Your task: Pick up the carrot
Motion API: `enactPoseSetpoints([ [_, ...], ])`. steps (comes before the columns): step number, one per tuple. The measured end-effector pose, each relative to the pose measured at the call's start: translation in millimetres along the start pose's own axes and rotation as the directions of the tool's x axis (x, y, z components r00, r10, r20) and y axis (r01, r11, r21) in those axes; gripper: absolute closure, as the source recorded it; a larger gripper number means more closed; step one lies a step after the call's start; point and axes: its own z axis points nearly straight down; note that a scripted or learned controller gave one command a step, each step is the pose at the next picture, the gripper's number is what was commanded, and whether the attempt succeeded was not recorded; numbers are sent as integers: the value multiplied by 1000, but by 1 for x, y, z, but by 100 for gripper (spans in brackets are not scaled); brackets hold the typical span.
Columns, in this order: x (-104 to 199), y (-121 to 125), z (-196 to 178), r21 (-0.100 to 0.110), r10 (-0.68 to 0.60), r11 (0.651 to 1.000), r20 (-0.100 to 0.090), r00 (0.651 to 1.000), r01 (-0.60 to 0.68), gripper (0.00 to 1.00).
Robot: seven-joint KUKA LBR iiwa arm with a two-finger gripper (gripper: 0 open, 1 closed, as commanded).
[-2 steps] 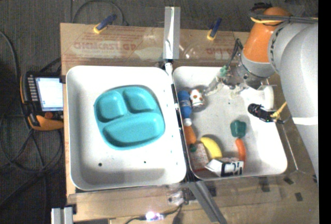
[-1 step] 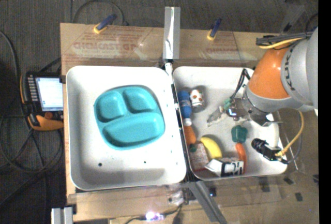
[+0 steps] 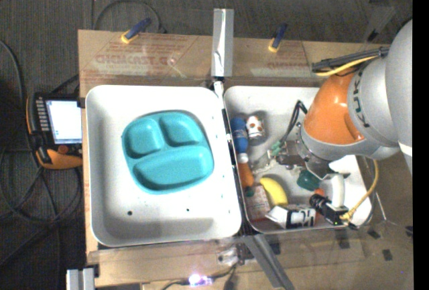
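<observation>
I could read very little from my station. The grey robot arm (image 3: 395, 98) carried dark lettering on its casing just beside the orange band (image 3: 330, 118); I made out what looked like "KU", the start of the maker's name, running up the shell, with the rest cut off. The brown cardboard sheet (image 3: 144, 61) at the bench's far edge, well apart from the arm, bore faint reddish printed lines, too washed out for me to read. The small black-and-white carton (image 3: 295, 217) in the right white bin (image 3: 236, 98), near the arm's wrist, showed white marks that I could not resolve. The handheld pendant's lit screen (image 3: 65, 121) was blank glare.
</observation>
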Motion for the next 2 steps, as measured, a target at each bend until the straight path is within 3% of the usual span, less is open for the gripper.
enactPoseSetpoints([
  [1, 1, 1, -9, 0, 0, 1000, -5, 1000, 0, 100],
  [2, 52, -32, -92, 23, 319, 948, 1, 948, -319, 100],
])
